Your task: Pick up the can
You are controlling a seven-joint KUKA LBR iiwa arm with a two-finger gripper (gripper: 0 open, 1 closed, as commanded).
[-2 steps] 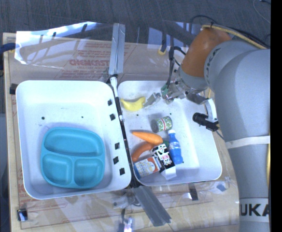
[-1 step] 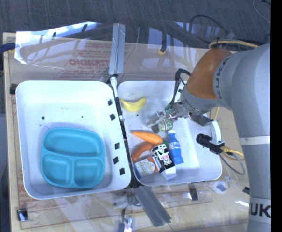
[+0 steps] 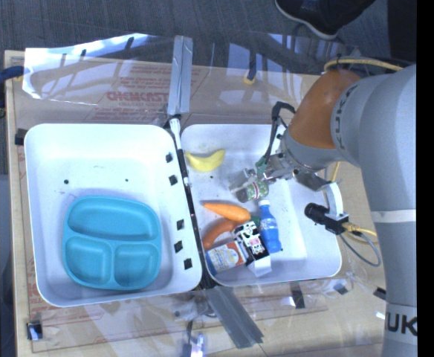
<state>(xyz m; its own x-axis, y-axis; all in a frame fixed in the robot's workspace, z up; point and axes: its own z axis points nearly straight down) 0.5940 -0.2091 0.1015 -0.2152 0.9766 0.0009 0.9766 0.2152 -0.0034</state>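
Over the right bin (image 3: 315,245), reaching in from the right: grey arm (image 3: 366,117) with its orange band, bent down so that the gripper (image 3: 260,177) hangs low near the middle of the bin. Cannot tell whether the gripper is released or clenched, being blurred and seen from above.

Just beneath and slightly left of the gripper: small silvery object with a touch of green, probably the can (image 3: 245,193), on the bin floor. Touching the gripper or just short of it, impossible to say. Not visibly grasped or lifted.

Crowded around it, likely tipped in loose as clutter to pick from: yellow banana (image 3: 204,159) toward the far left corner; orange carrot (image 3: 227,211) lying crosswise nearer the front; blue bottle (image 3: 268,230) on its side just right of the carrot; black and white box (image 3: 253,245) and small carton (image 3: 224,257) packed against the front wall.

Beside it, sharing a middle wall: left bin (image 3: 91,151), holding a blue divided plate (image 3: 113,240) flat on the floor, well apart from the arm.

Judged stage: approach or first contact, lift not yet done. Main risk: a slip on the round metal, or a nudge toward the carrot.
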